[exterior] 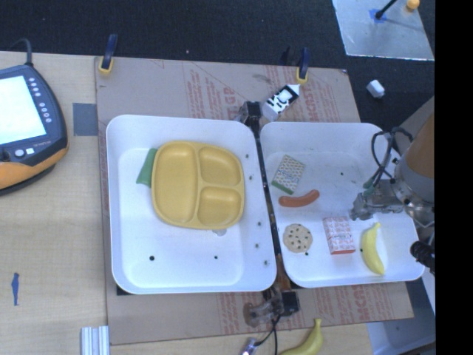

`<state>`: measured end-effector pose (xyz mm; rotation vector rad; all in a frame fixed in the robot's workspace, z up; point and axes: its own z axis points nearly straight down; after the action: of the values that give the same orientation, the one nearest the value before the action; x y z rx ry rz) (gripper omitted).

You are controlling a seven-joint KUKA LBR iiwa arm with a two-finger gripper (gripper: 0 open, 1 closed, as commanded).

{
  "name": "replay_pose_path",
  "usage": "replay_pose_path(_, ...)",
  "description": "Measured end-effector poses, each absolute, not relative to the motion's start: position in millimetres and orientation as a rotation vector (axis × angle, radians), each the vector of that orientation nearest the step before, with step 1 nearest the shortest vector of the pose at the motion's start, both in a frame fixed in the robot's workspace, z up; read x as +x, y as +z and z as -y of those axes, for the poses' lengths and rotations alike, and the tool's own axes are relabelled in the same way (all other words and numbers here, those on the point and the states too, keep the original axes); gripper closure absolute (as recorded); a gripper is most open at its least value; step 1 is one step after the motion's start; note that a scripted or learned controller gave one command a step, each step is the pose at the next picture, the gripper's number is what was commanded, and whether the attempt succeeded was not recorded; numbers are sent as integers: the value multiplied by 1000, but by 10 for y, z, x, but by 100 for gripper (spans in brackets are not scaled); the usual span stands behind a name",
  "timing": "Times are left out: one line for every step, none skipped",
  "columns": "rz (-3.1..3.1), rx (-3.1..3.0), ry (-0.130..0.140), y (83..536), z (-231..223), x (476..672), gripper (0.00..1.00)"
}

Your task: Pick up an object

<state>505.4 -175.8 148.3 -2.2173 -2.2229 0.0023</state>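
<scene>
At the right bin's (pixel 325 133) far right edge we see the hand (pixel 367 204), low over the floor; whether it is spread or pressed together we cannot tell. Five things share its bin: one banana (pixel 372 250) just below it, one red-and-white packet (pixel 339 235) down to its left, one cookie (pixel 297 237) further left, one sausage (pixel 298 197) and one checked packet (pixel 288 173) across from it. Well beyond those, the left bin (pixel 185 276) bears one yellow tray (pixel 198 184) over one green piece (pixel 146 168). A second banana (pixel 306 340) lies on the bench (pixel 52 272).
</scene>
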Motion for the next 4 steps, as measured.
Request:
replay_pose_path(2223,-2217,2,1481,1756,5053,0)
replay_pose_path(2232,-2219,-2,953,1088,5033,0)
replay_pose_path(2226,-2217,1,1176,1655,5784,0)
replay_pose_path(2226,-2213,2,1919,684,5164,0)
